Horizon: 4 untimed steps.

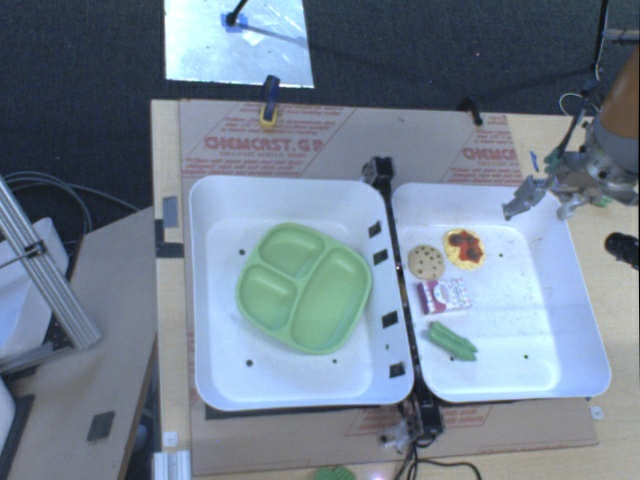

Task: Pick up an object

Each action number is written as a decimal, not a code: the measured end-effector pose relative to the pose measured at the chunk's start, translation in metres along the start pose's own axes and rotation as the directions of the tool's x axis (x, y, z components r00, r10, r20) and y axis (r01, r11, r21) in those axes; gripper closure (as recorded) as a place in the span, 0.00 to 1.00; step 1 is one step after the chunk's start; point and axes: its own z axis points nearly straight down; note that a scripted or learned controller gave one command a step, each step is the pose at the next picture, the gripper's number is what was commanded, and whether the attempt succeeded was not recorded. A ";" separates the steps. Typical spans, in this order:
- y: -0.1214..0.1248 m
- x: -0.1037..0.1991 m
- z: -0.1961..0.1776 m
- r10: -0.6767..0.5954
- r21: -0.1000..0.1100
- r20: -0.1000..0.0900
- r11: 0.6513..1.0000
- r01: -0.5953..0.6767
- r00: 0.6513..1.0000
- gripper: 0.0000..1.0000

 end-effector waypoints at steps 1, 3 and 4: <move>-0.038 -0.005 0.138 0.003 0.004 -0.001 1.000 -0.003 1.000 0.00; 0.007 0.010 0.130 0.002 -0.007 -0.001 1.000 -0.002 1.000 0.00; 0.012 0.012 0.113 -0.003 -0.018 -0.001 1.000 0.003 1.000 1.00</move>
